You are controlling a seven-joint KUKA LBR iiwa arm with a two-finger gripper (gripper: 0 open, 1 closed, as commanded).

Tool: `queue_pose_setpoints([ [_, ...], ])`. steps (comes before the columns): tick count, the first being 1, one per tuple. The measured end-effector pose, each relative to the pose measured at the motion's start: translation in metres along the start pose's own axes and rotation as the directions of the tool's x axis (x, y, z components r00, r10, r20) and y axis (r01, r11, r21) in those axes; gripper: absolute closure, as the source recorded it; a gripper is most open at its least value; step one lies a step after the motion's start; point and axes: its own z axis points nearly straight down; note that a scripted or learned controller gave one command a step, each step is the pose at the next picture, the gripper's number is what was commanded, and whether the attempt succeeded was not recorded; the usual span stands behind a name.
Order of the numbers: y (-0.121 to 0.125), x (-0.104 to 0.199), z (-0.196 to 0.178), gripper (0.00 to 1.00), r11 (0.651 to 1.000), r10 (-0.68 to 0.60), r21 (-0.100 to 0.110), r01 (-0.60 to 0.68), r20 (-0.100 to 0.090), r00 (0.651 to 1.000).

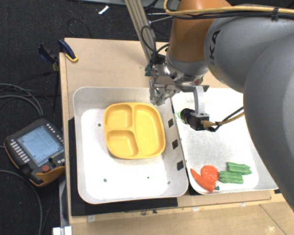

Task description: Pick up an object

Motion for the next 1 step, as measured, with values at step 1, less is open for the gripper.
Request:
queue_pose_setpoints([
  [1, -0.0008, -0.0034, 0.0002, 0.0, 1.0, 0.004, 0.003, -0.004, 0.003, 1.0],
])
